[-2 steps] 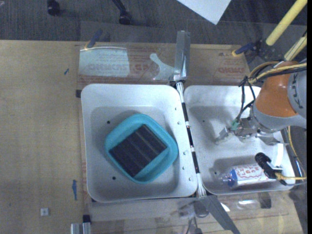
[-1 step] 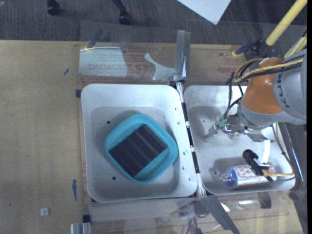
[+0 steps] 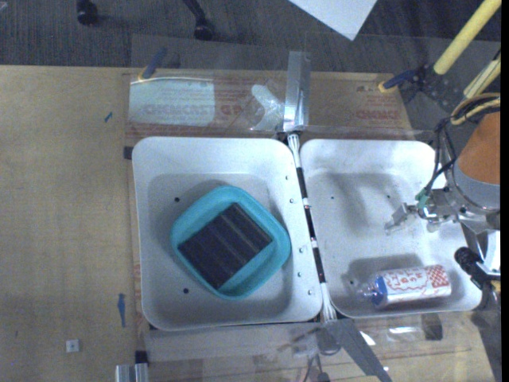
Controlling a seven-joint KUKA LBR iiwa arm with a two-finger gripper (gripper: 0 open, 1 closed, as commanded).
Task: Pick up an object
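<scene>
A light wooden surface point(image 3: 56, 213) is carrying two shallow white bins side by side, the left bin point(image 3: 143, 237) and the right bin point(image 3: 318, 165) touching along their inner rims. Behind them a flat brown cardboard sheet point(image 3: 374, 106) is lying on the surface, with a clear plastic packet point(image 3: 172, 102) resting at its left end.

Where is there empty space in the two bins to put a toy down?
Right bin: the bare back-left floor, between the divider, the end effector and the tube. Left bin: just thin strips around the teal container; crowded.
</scene>
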